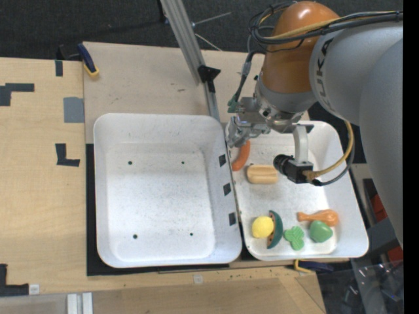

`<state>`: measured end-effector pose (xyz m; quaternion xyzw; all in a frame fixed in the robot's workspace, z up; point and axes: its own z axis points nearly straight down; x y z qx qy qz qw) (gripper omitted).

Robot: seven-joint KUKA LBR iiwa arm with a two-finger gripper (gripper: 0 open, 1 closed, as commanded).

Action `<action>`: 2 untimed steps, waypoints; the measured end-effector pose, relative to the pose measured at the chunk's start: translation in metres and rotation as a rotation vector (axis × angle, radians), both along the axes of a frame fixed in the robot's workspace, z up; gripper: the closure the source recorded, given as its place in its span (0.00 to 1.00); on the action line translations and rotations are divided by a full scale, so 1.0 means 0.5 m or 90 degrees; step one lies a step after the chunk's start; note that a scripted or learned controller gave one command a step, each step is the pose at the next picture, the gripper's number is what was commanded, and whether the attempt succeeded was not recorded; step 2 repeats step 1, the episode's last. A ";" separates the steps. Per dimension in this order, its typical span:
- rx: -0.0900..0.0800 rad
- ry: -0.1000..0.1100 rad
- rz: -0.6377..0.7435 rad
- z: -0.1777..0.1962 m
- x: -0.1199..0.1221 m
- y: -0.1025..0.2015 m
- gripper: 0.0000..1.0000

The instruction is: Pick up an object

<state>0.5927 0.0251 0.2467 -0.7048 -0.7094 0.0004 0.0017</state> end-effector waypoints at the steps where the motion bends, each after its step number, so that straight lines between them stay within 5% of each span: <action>1: -0.001 0.001 0.000 -0.038 -0.023 0.103 1.00; 2: -0.001 0.001 0.000 -0.038 -0.023 0.103 1.00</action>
